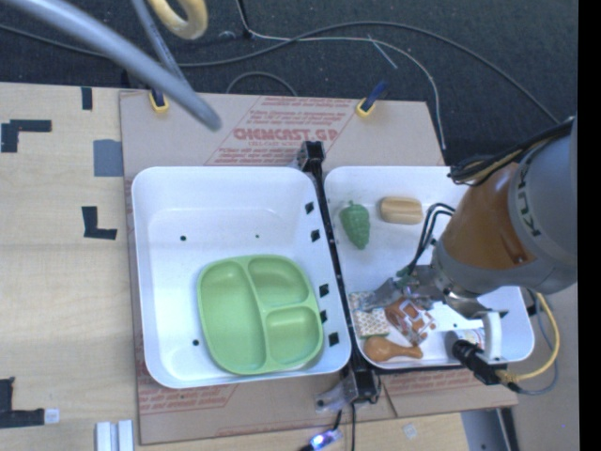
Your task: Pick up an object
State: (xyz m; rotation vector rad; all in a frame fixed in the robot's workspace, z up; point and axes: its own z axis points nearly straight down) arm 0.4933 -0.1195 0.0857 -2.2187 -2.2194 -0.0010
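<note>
Seen from above at a slant, the desk [56, 252] carries a sheet of brown cardboard [272, 134] with red print, and on it two shallow white bins sit side by side, touching along a dark middle seam. The left bin [160, 205] holds a light green divided plate [260, 313] with three compartments, lying flat in the near half of the bin. The right bin [376, 178] holds several small things: a green pepper-shaped toy [355, 224] near the seam toward the far side, a tan bread roll [401, 210] just beside it to the right, and, toward the near edge, a checked cracker-like piece [369, 320], a striped red and white item [410, 319] and a brown drumstick-shaped toy [392, 349], these three crowded close together. The grey arm [554, 214] with its orange band [484, 228] reaches in from the right and hangs over the near right part of the right bin. The tool [399, 294] is low over the cluster, right above the striped item and the cracker piece, but its fingers are too blurred and hidden to tell how far apart they stand or whether anything is between them. A white block and a black connector with a yellow cable [526, 369] sit at the wrist's near side. Two yellow clamps [160, 101] pin the cardboard's far edge.
</note>
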